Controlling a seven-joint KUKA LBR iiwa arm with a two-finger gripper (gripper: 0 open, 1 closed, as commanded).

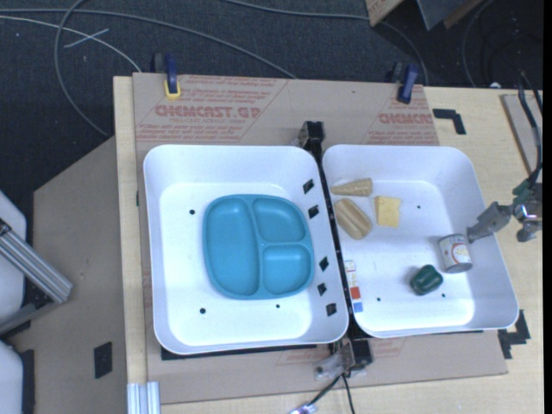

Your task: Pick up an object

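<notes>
A shallow white plastic right-hand bin serves as the landmark here. Inside it, near its right wall, lies a small silver metal can with a red-and-white label, tipped on its side. Just beside the can, toward the bin's front edge, sits a dark green rounded plastic object. Toward the bin's back left corner lie three more things close together: a tan cone-shaped piece, a brown oval bread-like piece just in front of it, and a pale yellow square block to the right of that. A small red, white and blue card lies flat against the bin's left wall.

The grey metal pincer reaches over the bin's right rim, its tip just above and beside the silver can. Whether its fingers are apart or together cannot be told, and nothing is seen between them.

To the left of the landmark bin, touching it along a black divider, sits a second shallow white bin holding a blue three-compartment plastic tray. Both bins rest on a cardboard-covered counter.
</notes>
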